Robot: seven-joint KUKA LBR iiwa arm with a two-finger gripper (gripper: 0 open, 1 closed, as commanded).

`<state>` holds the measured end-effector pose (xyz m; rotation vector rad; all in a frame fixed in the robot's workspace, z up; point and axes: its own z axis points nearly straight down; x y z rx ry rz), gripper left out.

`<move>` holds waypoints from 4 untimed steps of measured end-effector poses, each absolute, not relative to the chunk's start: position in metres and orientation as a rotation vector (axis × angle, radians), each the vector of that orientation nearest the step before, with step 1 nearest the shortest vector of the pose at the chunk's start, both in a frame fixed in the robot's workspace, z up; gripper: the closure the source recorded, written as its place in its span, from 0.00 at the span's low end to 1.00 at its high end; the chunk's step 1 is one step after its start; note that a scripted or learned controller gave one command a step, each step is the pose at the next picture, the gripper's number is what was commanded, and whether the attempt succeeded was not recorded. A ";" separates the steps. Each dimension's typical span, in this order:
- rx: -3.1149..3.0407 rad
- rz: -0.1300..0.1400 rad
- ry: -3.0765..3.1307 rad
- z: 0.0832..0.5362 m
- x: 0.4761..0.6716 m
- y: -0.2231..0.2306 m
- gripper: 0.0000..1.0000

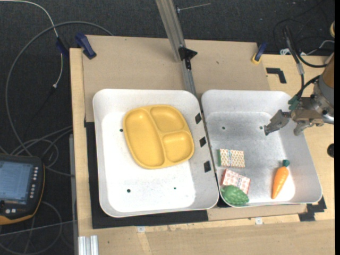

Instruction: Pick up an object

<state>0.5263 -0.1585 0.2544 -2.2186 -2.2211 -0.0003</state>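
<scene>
The right bin (pixel 249 108) holds a small patterned packet (pixel 232 157), a red-and-white box (pixel 235 180), a green leafy toy (pixel 235 195) and an orange toy carrot (pixel 280 179). My gripper (pixel 287 122) hangs over the bin's right side, above and behind the carrot. Its two dark fingers are spread apart and nothing sits between them.
The left bin (pixel 114 158) carries a yellow divided plate (pixel 158 135). A metal post (pixel 172 23) rises from behind the bins. Blue clamps (pixel 85 45) sit at the bench's back corners. A tablet (pixel 18 187) lies at the far left, with cables on the floor.
</scene>
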 end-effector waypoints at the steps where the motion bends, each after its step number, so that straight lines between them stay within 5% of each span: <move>1: -2.219 -0.001 -2.221 0.254 0.526 -0.159 0.00; 4: -2.222 -0.003 -2.219 0.096 0.526 -0.160 0.00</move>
